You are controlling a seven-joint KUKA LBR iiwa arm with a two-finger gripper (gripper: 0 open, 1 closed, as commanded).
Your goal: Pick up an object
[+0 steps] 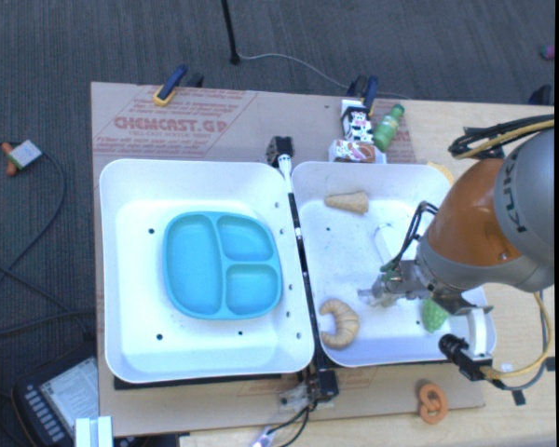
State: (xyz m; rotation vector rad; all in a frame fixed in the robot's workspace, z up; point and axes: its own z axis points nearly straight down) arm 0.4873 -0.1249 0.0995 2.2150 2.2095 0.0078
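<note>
- Gripper [384, 290] of the grey arm with the orange band [475, 217], reaching in from the right, hangs low in the right shallow white bin [354, 177]; whether it is parted or closed cannot be told.
- Green object [434, 317] lies just beside it, partly under the wrist.
- Curved tan croissant-shaped piece [340, 322] sits near the bin's front edge.
- Tan cone-shaped piece [347, 202] lies toward the back.
- Blue three-compartment plastic plate [222, 264] rests in the left white bin [130, 203].

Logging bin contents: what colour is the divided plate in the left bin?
Light blue; the three-compartment plastic plate shows clearly in the camera view.
</note>
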